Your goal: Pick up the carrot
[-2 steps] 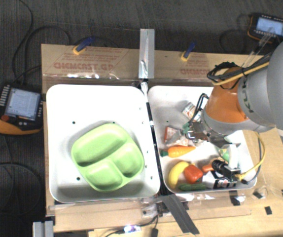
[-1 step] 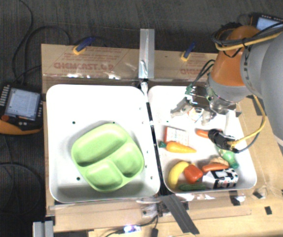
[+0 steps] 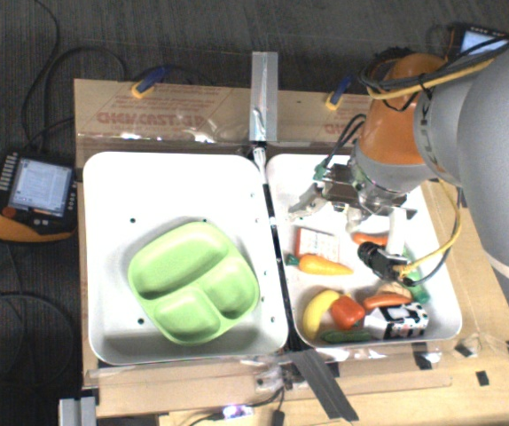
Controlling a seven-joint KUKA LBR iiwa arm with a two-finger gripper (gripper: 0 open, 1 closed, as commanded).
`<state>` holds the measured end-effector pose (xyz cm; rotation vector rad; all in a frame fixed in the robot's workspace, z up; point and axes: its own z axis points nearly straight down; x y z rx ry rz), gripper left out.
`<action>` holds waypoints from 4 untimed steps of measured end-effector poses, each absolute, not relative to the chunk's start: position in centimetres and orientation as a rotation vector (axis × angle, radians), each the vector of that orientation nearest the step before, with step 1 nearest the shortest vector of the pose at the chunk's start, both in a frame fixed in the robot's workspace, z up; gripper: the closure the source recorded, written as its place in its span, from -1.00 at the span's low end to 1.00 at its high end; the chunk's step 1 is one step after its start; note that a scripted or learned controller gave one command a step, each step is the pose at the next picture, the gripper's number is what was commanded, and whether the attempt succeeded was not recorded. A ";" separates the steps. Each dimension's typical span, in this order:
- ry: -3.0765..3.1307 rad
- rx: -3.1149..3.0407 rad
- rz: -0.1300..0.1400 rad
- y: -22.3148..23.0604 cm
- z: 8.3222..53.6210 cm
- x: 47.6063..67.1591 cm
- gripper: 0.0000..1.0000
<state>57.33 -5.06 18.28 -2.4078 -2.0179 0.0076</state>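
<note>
The carrot [image 3: 327,265] is orange with a small green tip at its left end. It lies flat in the right bin [image 3: 283,193], near the bin's left wall, just below a small white and red card [image 3: 317,240]. My gripper [image 3: 332,204] hangs over the upper middle of that bin, a little above and behind the carrot and apart from it. The grey arm with its orange band [image 3: 395,140] reaches in from the right. Nothing shows held in the gripper.
The right bin's lower part holds a yellow fruit [image 3: 317,309], a red vegetable [image 3: 348,311], a white and black carton [image 3: 398,323], and an orange-red piece [image 3: 386,300]. A green divided plate [image 3: 192,282] lies in the left bin [image 3: 113,202]. Cables [image 3: 432,251] trail by the wrist.
</note>
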 end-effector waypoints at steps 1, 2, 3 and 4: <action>-2.018 -2.408 0.008 -5.1 18.3 57.3 -1.00; -1.985 -2.430 0.003 -5.0 18.6 58.9 -1.00; -2.203 -2.236 0.005 -6.2 18.3 53.0 -1.00; -2.228 -2.231 -0.018 -9.4 10.1 52.9 -1.00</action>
